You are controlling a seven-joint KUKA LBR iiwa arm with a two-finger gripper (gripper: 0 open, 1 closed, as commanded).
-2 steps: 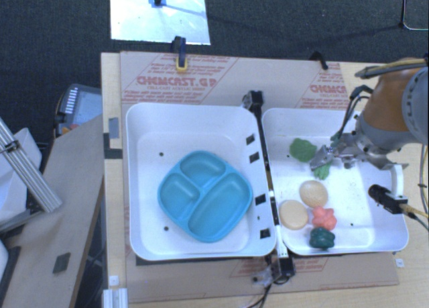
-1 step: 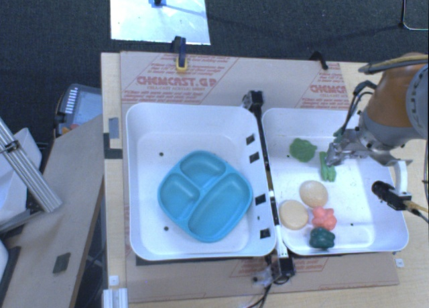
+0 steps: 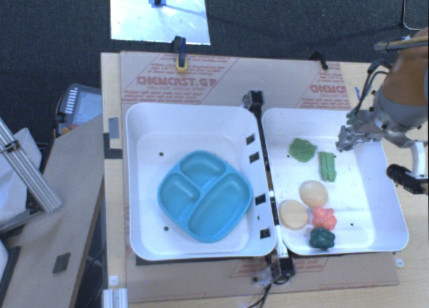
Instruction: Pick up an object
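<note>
Nearest the camera, a dark green lumpy toy (image 3: pixel 322 238) sits in the right bin (image 3: pixel 385 236), beside pink (image 3: pixel 324 217), cream (image 3: pixel 313 193) and tan (image 3: pixel 293 214) rounded pieces. Whether the end effector (image 3: pixel 345 140) is spread cannot be told; the arm is cropped. A smooth blue divided plate (image 3: pixel 204 196) fills the left bin (image 3: pixel 144 132).

Two white bins sit side by side on the counter (image 3: pixel 110 166). The left bin (image 3: pixel 144 125) carries a blue divided plate (image 3: pixel 204 196), lying flat toward its front half. Over in the right bin (image 3: pixel 385 226), a light green lump (image 3: pixel 303 149) sits near a green ridged piece (image 3: pixel 327 166), and below them a pale yellow round (image 3: pixel 313 193), a tan round (image 3: pixel 293 214), a pink piece (image 3: pixel 324 217) and a dark green piece (image 3: pixel 322 237) cluster together. The arm (image 3: pixel 405 88) reaches in from the right, its end effector (image 3: pixel 346 140) hanging above the right bin's back area, just beside the green ridged piece.
</note>
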